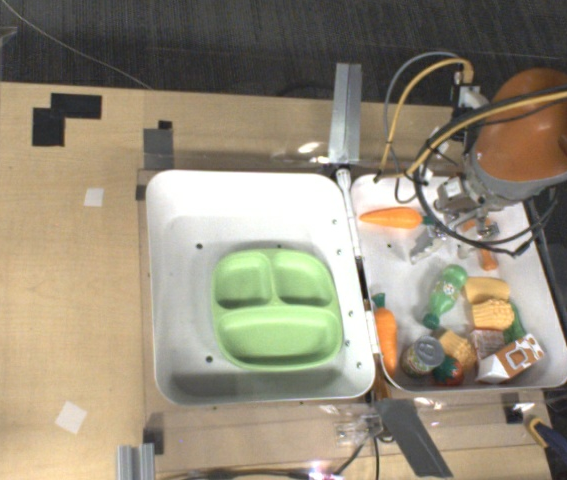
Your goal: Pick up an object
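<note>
Bench (pixel 53 298): light wood top, black square markings at the far left corner, two small pale squares of tape on the left part.

Left bin (pixel 178 218): shallow, white. Contents: one green divided plate (pixel 276 305) with three compartments, lying flat near the middle, nothing on it.

Right bin (pixel 553 353): shallow, white, touching the left bin along a shared edge. Contents:
- carrot (pixel 391 217), orange, lying crosswise near the far left corner, just left of the gripper;
- second carrot (pixel 387 339), orange with a green top, lying along the left wall;
- green bottle (pixel 445 295), tilted, label too small to read;
- bread-coloured piece (pixel 487 289) just right of the bottle;
- corn cob (pixel 493 315), yellow, touching the bread-coloured piece;
- small can (pixel 425 354), grey lid facing up, print not readable;
- small carton (pixel 515 359), white and brown, at the near right corner, print not readable;
- several more small toy foods packed among these, too crowded to tell apart.

Arm: grey with an orange band, entering from the right over the far right corner of the right bin, cables looping above it.

Gripper (pixel 450 223): low over the far part of the right bin, between the first carrot and the right wall. Nothing is visibly between its fingers; open or closed cannot be told.

No readable writing or brand anywhere.
</note>
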Robot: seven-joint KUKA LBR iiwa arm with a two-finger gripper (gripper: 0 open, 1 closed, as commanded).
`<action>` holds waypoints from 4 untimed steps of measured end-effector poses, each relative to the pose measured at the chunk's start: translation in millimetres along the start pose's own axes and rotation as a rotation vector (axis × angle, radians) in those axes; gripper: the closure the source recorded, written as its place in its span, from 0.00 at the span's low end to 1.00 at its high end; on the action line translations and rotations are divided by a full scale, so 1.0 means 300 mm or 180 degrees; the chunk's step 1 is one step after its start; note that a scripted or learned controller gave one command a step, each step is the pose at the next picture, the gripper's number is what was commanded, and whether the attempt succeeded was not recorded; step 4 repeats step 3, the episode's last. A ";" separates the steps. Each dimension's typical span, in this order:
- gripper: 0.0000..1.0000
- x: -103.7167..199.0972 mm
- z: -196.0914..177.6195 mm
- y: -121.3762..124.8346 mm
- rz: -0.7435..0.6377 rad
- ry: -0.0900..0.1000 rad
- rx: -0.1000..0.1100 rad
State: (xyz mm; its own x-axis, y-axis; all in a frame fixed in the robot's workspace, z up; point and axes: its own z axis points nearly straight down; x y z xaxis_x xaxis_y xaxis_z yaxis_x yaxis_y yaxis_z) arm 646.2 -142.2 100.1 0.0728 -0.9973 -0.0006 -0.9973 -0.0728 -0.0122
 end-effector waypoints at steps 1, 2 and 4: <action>0.00 -0.049 0.028 0.249 -0.0498 0.0002 0.0004; 0.00 -0.169 0.022 0.339 -0.1161 0.0018 0.0025; 0.00 -0.203 0.019 0.410 -0.0818 0.0024 0.0041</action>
